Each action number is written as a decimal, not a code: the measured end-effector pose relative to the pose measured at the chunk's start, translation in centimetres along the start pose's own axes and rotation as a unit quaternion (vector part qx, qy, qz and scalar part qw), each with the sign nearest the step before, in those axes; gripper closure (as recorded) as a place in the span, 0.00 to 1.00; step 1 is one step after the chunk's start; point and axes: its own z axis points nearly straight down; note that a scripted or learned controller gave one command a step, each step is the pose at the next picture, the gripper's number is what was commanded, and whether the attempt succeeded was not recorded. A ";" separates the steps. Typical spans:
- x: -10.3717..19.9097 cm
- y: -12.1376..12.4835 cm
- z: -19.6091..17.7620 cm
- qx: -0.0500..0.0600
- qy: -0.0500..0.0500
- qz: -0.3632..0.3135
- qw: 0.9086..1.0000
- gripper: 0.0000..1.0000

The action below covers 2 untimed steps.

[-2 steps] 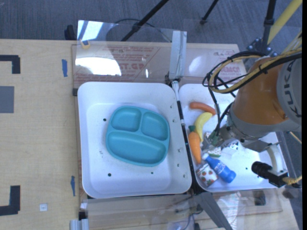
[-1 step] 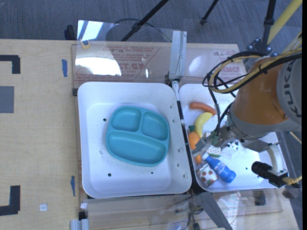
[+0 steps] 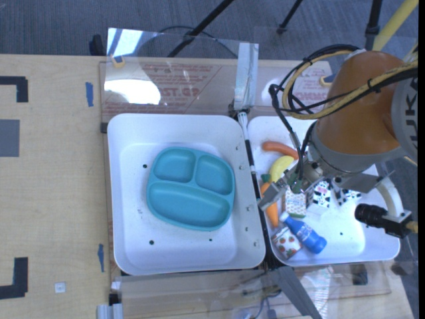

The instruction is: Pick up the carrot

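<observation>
The carrot (image 3: 269,207) is an orange piece lying by the left wall of the right bin (image 3: 372,248), partly hidden under the arm's tool. My gripper (image 3: 288,189) hangs low over that bin, just right of and above the carrot, close to it or touching it. The grey arm with its orange band (image 3: 362,105) covers much of the bin's back half. From this slant the gripper's tips blend into the clutter beneath them.
The right bin also holds a yellow banana (image 3: 283,167), an orange-red piece (image 3: 277,147), a blue bottle (image 3: 307,236), a speckled red-and-white item (image 3: 286,245) and a black-and-white patterned object (image 3: 325,195). The left bin (image 3: 126,178) holds a blue divided plate (image 3: 191,188).
</observation>
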 end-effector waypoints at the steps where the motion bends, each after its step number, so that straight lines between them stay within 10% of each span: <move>1: 0.4 0.0 7.5 0.003 0.002 0.100 0.995 0.00; 2: -3.3 -2.1 7.5 0.003 0.003 0.032 0.999 0.00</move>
